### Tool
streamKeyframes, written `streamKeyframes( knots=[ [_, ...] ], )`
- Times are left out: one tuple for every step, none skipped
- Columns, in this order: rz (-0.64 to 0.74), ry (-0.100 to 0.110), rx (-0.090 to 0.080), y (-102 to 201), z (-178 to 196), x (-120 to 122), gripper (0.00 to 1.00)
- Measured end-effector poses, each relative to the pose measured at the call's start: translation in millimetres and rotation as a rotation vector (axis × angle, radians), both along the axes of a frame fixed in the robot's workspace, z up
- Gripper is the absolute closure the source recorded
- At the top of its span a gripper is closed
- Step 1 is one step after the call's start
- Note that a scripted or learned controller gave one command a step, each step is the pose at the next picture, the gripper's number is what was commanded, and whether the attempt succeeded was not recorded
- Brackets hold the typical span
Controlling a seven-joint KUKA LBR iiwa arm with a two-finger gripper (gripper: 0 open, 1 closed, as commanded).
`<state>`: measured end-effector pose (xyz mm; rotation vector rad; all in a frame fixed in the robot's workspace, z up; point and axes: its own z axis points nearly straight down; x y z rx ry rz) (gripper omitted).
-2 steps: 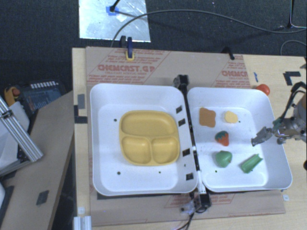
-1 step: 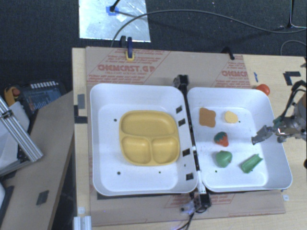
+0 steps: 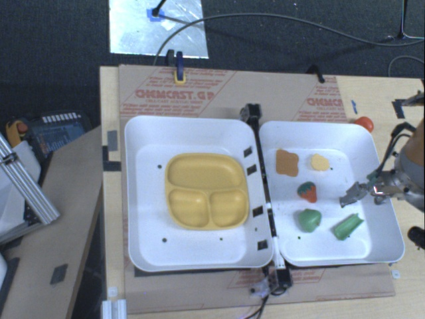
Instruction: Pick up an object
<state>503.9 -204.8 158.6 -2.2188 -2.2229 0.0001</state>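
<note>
- Bench (image 3: pixel 292 92) carries 2 shallow white bins side by side; left bin (image 3: pixel 143 138), right bin (image 3: pixel 372 244).
- Left bin: yellow divided plate (image 3: pixel 204 190) w/ 3 compartments, about mid-bin, lying flat.
- Right bin holds 5 small items, all apart from each other:
  - brown flat square piece (image 3: pixel 287 163), toward far-left corner.
  - pale yellow piece (image 3: pixel 320 162), just right of the brown one, near far edge.
  - red strawberry-like toy w/ green top (image 3: pixel 307 191), approx mid-bin, left of centre.
  - green rounded toy (image 3: pixel 309 219), nearer the front edge, below the strawberry.
  - green elongated toy (image 3: pixel 348 226), tilted, toward front-right corner.
- Gripper (image 3: pixel 352 196) comes in over right bin's right edge, tip pointing left; sits just above the elongated green toy, not touching it as far as seen.
- Nothing seen between the gripper tips; whether open or closed – can't tell, too blurry.
- Red-orange ball-like thing (image 3: pixel 363 123) on bench outside right bin's far-right corner.
</note>
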Motion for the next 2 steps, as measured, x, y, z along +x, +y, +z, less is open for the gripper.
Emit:
streamKeyframes(
  knots=[
    [0.0, 0.0, 0.0, 7, -59, 4, 0.0],
    [0.0, -0.001, 0.0, 7, -75, 5, 0.0]
  ],
)
